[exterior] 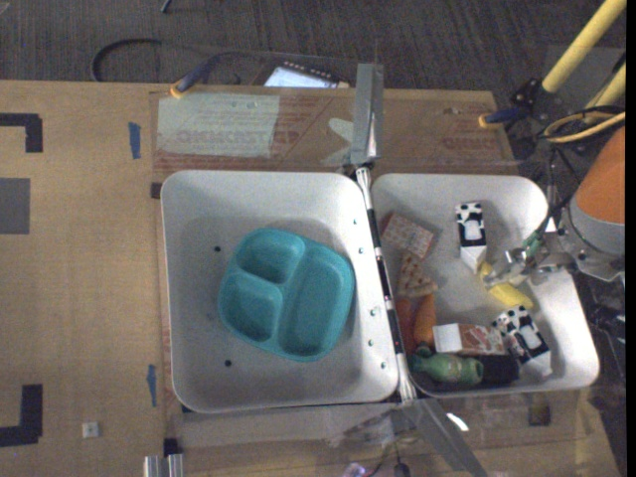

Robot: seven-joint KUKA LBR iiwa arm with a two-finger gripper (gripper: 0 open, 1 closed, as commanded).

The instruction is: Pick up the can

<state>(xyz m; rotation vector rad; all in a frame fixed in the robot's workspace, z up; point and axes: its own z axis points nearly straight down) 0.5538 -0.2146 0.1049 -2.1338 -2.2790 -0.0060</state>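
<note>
1. The table [79,266] carries two white bins side by side. The right bin [437,179] serves as the reference for every place below.
2. The tool [532,261] hangs over the right half of the right bin, close to its right wall. The grey arm with its orange band [608,192] reaches out past that wall.
3. Whether the tool is wide, narrow or holding anything cannot be told; its metal parts are blurred together.
4. The can [499,370] appears to be the dark cylinder lying on its side against the right bin's near wall, toward its near right corner. It is well apart from the tool.
5. A green bottle-like piece [449,368] lies along the same near wall, end to end with the can on its left.
6. A yellow piece [509,293] lies in the right half of the right bin, just below the tool.
7. One black-and-white carton [470,229] lies near the right bin's far wall. Another carton [524,334] sits by the near right corner, just above the can.
8. Two waffle-like squares [408,235] and an orange carrot [424,318] lie along the right bin's left wall.
9. A small box [472,338] lies in the near half of the right bin, between the carrot and the lower carton.
10. The left bin [199,192] touches the right bin's left wall and holds a teal divided plate [288,294].
</note>
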